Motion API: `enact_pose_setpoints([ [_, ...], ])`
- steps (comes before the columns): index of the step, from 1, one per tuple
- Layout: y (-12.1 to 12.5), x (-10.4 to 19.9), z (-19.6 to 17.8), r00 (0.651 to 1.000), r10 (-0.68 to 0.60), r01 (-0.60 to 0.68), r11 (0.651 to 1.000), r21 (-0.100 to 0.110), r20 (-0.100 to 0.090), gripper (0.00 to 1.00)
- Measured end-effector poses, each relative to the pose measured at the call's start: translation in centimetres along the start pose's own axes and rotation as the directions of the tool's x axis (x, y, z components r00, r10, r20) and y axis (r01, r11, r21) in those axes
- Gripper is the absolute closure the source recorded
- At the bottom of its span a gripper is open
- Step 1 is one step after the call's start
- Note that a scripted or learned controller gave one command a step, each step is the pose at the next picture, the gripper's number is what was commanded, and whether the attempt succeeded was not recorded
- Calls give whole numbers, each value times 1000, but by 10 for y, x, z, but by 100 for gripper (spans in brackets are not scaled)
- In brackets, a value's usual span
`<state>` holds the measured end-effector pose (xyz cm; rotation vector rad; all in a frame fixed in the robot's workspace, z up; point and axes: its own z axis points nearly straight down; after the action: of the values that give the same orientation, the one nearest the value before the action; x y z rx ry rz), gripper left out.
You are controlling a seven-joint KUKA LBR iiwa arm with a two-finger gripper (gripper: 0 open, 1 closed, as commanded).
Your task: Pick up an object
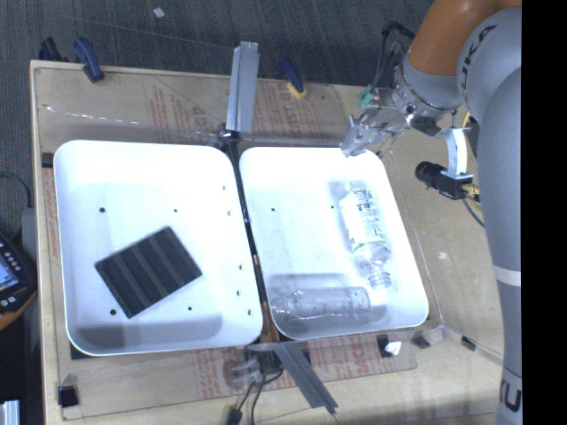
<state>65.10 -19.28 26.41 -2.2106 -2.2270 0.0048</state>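
Two clear plastic bottles lie in the right bin (266, 175). One bottle with a white label (363, 228) lies lengthwise along the bin's right side. The other bottle (321, 301) lies across the near end. A black ribbed rectangular pad (148, 270) lies flat in the left bin (80, 175). My gripper (357, 142) hangs over the far right corner of the right bin, above and beyond the labelled bottle. Nothing shows between its fingers.
A grey metal bar (241, 87) stands upright at the far end of the seam between the bins. Blue clamps (89, 60) grip the bench's far edge. A black device (11, 273) sits at the left edge. Bare wooden bench lies right of the bins.
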Motion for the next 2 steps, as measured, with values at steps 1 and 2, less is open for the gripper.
enact_pose_setpoints([
  [1, -66, 0, 81, 955, -296, 296, 955, -1, 0, 0],
  [2, -90, -4, 107, 944, -331, 331, 944, -3, 1, 0],
])
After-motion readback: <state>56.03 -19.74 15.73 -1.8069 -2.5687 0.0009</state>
